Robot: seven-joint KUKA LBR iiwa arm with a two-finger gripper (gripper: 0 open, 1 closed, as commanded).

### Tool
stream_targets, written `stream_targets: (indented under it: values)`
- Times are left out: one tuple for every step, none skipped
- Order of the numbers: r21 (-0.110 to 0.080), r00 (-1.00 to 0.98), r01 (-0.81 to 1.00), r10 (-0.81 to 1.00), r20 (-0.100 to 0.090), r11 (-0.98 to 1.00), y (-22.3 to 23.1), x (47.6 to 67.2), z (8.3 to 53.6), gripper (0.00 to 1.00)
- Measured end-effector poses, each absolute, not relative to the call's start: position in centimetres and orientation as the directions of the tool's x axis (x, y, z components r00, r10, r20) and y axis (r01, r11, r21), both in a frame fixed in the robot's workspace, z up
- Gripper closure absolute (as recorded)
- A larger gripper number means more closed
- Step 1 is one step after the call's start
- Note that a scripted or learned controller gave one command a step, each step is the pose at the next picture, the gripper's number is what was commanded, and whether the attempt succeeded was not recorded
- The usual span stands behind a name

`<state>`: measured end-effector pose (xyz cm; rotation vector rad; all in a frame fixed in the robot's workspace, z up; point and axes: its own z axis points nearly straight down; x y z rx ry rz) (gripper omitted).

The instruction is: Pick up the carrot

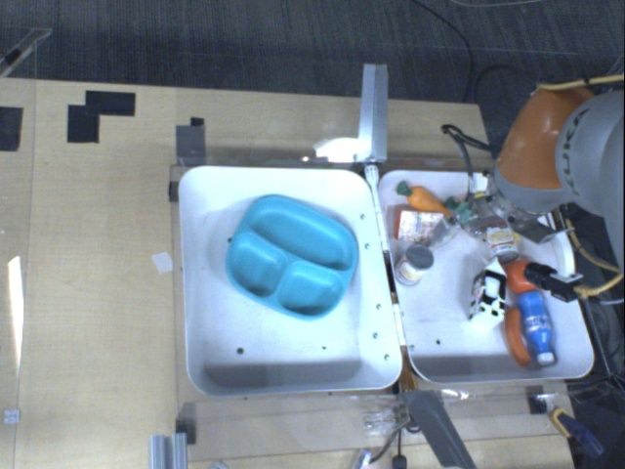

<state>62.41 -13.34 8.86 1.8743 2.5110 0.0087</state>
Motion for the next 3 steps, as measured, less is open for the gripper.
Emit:
stream_targets:
  values:
    - [-0.059, -0.411, 0.91, 0.911, 0.023, 0.411, -13.2, 65.5, 8.7, 0.0]
    - [-0.039, -0.42, 0.907, 0.908, 0.005, 0.419, -13.3, 66.0, 10.1, 1.0]
    - [0.008, -0.546, 0.838, 0.838, -0.006, 0.546, -7.8, 62.2, 22.7, 1.0]
